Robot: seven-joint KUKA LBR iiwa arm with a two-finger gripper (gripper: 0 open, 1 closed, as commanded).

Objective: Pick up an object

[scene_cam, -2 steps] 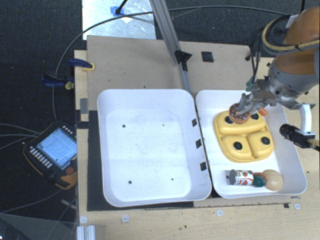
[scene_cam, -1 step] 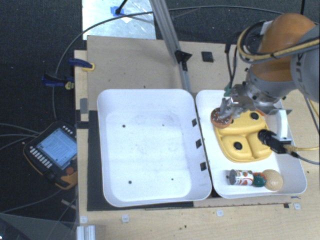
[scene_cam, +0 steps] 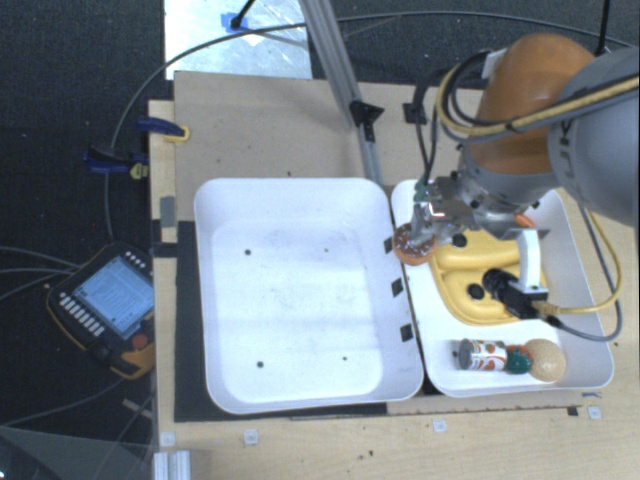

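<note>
My gripper (scene_cam: pixel 422 230) hangs over the left edge of the right bin (scene_cam: pixel 590 368), just above a small brown round thing (scene_cam: pixel 408 246) that lies by the bin's rim. The gripper's tip touches or overlaps that brown thing, and the view does not show whether it is gripped. A large yellow moulded object (scene_cam: pixel 475 273) lies right beside the gripper, partly under the wrist. Along the bin's front edge lie a small red-and-white can (scene_cam: pixel 480 355), a green piece (scene_cam: pixel 517 362) and a beige egg-shaped ball (scene_cam: pixel 545 359).
The left bin (scene_cam: pixel 290 288) stands close beside the right one, their rims almost touching. A metal pole (scene_cam: pixel 340 58) slants over the bench behind the bins. A pendant with a lit screen (scene_cam: pixel 105 303) lies off the bench at the left.
</note>
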